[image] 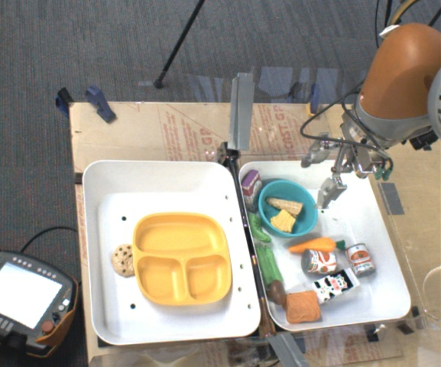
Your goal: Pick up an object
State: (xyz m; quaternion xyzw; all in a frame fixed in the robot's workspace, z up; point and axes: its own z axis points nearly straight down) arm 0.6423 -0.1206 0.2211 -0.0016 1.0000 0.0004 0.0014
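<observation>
**Lots of small toys to grab in the right bin**

The left bin [98, 205] holds 1 yellow tray [182, 258] in its middle and 1 cookie [123, 260] just beside the tray, near the bin's left wall.

The right bin [388, 281] is full of little things. 1 purple cup [250, 184] sits in its top left corner. 1 green veggie [266, 254] lies along the left wall. 1 blue bowl [267, 203] holds 2 yellow food bits [284, 212]. 1 carrot [312, 245] lies in the middle. 2 small cans [360, 259] stand near it. 1 cow box [335, 285] and 1 orange sponge [303, 306] sit by the bottom edge.

The carrot looks light, hard and smooth. I think it is best pinched across its middle. The cans may roll or slip.

The gripper [330, 192] hangs over the bin's top edge, just right of the bowl. It holds nothing, and I cannot tell how it is set.
</observation>
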